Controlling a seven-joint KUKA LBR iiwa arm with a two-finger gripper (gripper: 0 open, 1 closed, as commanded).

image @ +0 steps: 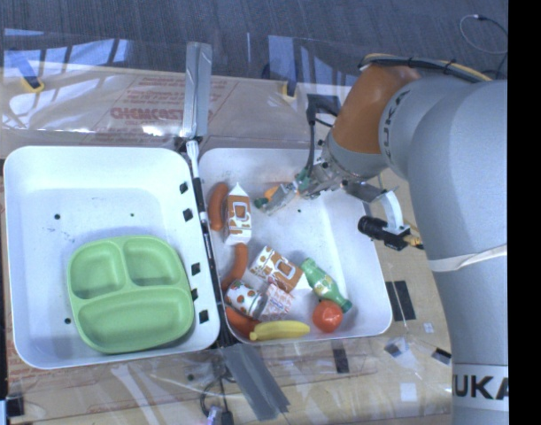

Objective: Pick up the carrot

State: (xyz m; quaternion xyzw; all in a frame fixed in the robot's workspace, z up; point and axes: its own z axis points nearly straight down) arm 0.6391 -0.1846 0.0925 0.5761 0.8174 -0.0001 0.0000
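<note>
White letters "UKA" stand on the grey arm at the lower right, cut off by the frame edge. Faint red print on the clear sheet behind the bins is too blurred to read.

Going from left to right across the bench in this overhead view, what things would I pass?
Green three-compartment plastic tray in the left white bin → small white and orange carton → yellow plastic banana → green plastic bottle → grey robot arm with an orange band.
</note>
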